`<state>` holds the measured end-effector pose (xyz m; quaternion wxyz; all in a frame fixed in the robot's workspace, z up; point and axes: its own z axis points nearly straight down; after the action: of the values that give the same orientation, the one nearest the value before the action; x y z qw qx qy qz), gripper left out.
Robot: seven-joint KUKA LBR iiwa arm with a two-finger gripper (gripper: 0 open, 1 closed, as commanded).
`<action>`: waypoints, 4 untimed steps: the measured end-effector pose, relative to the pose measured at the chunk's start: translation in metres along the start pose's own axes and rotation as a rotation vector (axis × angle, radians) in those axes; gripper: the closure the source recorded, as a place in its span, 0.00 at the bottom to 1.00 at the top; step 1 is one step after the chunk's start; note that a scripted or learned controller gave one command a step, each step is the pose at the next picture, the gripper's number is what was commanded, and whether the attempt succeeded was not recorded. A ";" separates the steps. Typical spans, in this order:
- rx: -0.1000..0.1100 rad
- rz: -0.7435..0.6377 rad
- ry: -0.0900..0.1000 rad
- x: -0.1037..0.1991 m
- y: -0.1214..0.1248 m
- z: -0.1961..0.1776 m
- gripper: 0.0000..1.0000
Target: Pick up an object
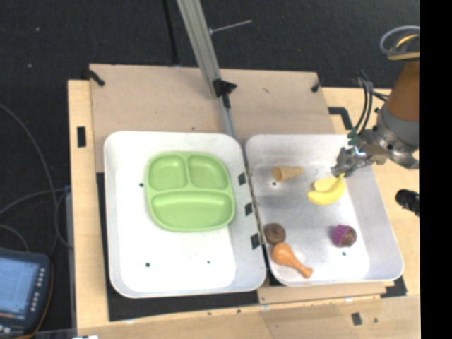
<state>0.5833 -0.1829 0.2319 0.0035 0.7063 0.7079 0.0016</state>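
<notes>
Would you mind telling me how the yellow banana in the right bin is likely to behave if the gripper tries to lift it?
The banana looks like smooth, glossy toy plastic, so it is probably stiff, light, and somewhat slippery between fingers. Its curved shape may let it rock or pivot on the bin floor if pushed off-centre. The gripper sits right at its upper end, so an end grasp could make it swing.

A yellow banana [327,191] lay curved just below the tool [346,165], its upper tip right at the tool's end. A tan cone [287,173] lay on its side to the tool's left. A purple fruit [344,235] sat well below the tool; a brown doughnut [274,232] and an orange drumstick [292,258] lay farther down-left.
</notes>
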 end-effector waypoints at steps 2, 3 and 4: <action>0.005 -0.006 0.005 0.102 -0.021 -0.022 1.00; 0.006 -0.006 0.005 0.152 -0.041 -0.029 1.00; 0.007 -0.004 0.004 0.194 -0.053 -0.018 1.00</action>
<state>0.5297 0.0112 0.2491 -0.0001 0.7049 0.7093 0.0004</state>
